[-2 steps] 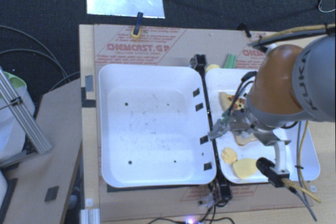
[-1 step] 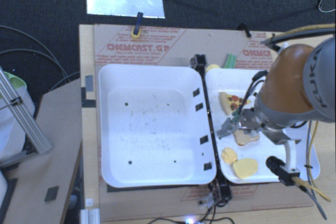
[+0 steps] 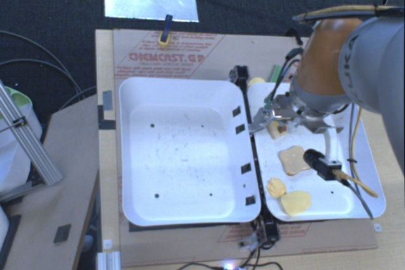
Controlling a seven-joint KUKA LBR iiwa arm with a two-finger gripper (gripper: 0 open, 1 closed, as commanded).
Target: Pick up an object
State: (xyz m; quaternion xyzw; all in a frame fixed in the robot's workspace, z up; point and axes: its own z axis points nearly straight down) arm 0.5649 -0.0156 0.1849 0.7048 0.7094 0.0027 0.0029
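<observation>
Flat tan toast slice point(image 3: 293, 159), smooth white bin point(image 3: 364, 190)

- You have two white bins: the left bin point(image 3: 183, 148) and the right bin point(image 3: 364, 196).
- You can count about five yellowish or tan pieces in the right bin: a toast-like slice point(image 3: 292, 159), two yellow lumps point(image 3: 276, 186) point(image 3: 296, 202), one by the gripper point(image 3: 274, 130), one at the far rim point(image 3: 255, 81).
- One arm point(image 3: 345, 60).

The grey arm point(image 3: 373, 60) reaches in from the right, orange band bent downward, its gripper point(image 3: 269, 116) held low.
</observation>
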